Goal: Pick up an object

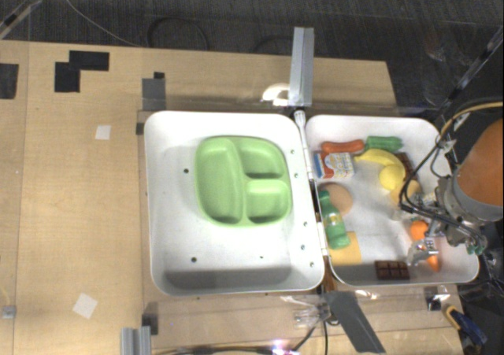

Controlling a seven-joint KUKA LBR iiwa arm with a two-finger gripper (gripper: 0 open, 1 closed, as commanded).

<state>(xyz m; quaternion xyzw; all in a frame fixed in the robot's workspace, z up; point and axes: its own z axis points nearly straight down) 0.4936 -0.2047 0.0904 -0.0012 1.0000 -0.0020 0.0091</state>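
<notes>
The right bin (pixel 370 227) holds several toy foods: a yellow banana (pixel 387 168), a red sausage (pixel 342 146), a green piece (pixel 383 142), a small carton (pixel 337 164), a brown egg-like piece (pixel 339 199), a green bottle (pixel 334 225) on a yellow block (pixel 346 249), and a brown chocolate bar (pixel 391 270). My gripper (pixel 426 249) hangs low over the bin's front right corner. It is right over a small orange piece (pixel 418 229), which it partly hides. I cannot make out whether it touches that piece.
The left bin (pixel 169 267) carries a green divided plate (pixel 240 180). A grey post (pixel 302 70) stands behind the wall between the bins. The arm's orange band (pixel 484 168) and black cables (pixel 429 164) hang over the right bin's right wall.
</notes>
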